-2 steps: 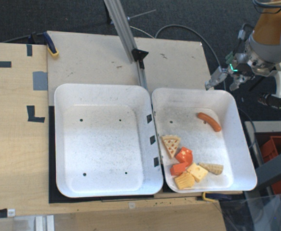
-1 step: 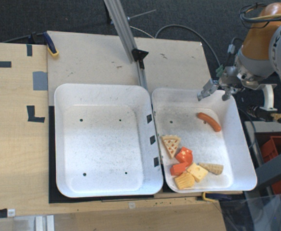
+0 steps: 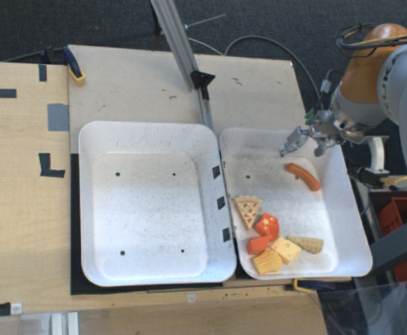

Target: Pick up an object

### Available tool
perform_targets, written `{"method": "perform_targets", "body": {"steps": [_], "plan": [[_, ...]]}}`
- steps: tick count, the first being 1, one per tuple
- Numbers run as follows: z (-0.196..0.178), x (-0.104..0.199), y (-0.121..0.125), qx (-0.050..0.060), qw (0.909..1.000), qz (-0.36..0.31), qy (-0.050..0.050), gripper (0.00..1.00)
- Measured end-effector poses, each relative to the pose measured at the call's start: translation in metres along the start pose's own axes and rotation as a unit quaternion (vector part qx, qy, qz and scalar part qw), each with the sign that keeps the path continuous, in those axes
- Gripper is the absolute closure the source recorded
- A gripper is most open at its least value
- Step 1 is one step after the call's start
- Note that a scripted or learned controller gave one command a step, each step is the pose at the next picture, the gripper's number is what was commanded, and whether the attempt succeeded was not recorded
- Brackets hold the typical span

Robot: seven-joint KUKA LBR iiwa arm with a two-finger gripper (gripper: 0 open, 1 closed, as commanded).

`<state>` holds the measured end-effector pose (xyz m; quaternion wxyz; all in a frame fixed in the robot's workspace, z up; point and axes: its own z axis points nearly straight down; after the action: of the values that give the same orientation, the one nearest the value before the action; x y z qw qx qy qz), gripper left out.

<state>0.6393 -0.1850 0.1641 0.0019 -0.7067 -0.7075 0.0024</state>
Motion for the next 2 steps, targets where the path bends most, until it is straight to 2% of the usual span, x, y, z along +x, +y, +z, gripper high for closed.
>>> {"method": "perform_targets", "body": {"steps": [1,2], "plan": [[0.046,0.003,0.006,0.000,1.0000,-0.001,0.000,0.00],[0.033,0.004,0.007,-0.002,1.0000,-0.002,0.000,1.00]]}}
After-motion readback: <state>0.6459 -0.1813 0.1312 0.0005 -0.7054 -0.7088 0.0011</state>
